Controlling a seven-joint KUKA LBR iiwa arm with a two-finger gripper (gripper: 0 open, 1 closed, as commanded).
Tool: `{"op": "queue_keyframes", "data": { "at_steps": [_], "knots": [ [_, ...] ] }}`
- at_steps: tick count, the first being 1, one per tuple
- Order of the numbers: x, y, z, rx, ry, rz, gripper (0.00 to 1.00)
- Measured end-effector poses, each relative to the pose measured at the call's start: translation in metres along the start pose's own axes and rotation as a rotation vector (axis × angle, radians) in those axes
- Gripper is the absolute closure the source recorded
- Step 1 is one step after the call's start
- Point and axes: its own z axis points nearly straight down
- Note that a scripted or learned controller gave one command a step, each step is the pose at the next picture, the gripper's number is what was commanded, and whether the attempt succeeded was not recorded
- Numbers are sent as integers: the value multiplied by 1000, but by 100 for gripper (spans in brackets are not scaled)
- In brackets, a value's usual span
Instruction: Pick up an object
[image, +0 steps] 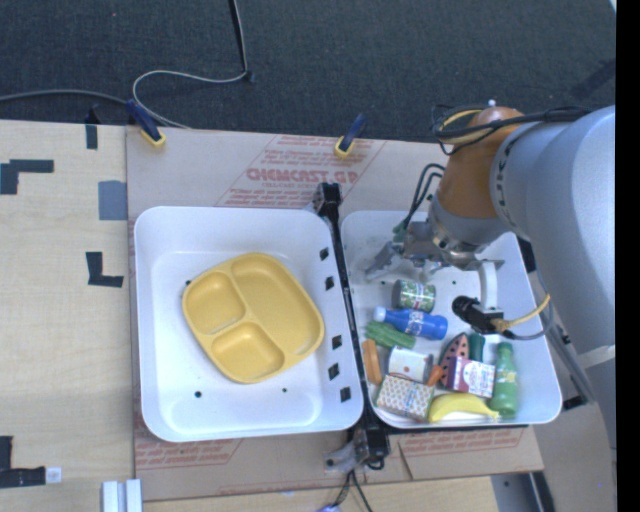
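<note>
My gripper hangs low over the back of the right bin, its two grey fingers spread open with nothing between them. Just in front of it lies a small green can on its side, close below the fingertips but not gripped. Beyond the can lie a blue bottle and a green stick-like item. The grey arm with its orange band comes in from the upper right.
The right bin's front holds a banana, a green bottle, a patterned box, a white box and a carrot. A yellow divided plate lies in the left bin. A black divider separates the bins.
</note>
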Motion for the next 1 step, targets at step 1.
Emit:
{"op": "queue_keyframes", "data": {
  "at_steps": [1],
  "knots": [
    [1,0,-9,1,1,-1,100]
  ]
}}
